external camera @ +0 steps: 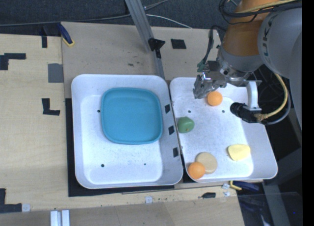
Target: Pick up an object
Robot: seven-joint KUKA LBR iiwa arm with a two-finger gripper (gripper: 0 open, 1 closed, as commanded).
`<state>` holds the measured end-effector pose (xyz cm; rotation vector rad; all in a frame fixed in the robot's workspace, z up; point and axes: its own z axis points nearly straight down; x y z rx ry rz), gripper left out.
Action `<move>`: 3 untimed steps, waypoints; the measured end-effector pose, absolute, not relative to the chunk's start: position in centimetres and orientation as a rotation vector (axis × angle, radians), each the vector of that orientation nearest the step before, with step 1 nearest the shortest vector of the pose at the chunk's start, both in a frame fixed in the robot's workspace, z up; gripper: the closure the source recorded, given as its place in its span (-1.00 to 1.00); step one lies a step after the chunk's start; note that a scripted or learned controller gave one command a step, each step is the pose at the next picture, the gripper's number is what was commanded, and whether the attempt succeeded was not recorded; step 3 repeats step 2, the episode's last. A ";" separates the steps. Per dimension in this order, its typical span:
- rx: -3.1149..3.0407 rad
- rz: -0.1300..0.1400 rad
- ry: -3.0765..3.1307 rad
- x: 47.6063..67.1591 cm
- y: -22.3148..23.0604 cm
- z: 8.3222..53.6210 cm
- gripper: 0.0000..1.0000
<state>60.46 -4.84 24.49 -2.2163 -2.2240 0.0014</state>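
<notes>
Fingers of the gripper hang over the far left part of the right bin, but whether they stand apart or closed cannot be told from this slant. Nothing shows between them. Just beside them, to the right and slightly nearer the camera, lies a small orange ball; it looks close to the fingertips, though contact is unclear. Nearer the camera, by the bin's left wall, sits a green round object. At the near edge of the same bin, a second orange ball touches a beige round piece, and a yellow object rests well to their right. Above the gripper rises the grey arm with its orange band, entering from the right, with black cables looping around the wrist. In the left bin, well apart from the gripper, 1 blue square plate lies flat.
</notes>
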 end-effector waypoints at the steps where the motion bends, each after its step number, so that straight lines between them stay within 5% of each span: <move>1: -2.216 0.001 -2.225 58.1 0.8 23.7 1.00; 2: -2.216 0.002 -2.225 56.2 6.0 22.4 1.00; 3: -2.216 0.002 -2.225 56.2 6.0 22.4 1.00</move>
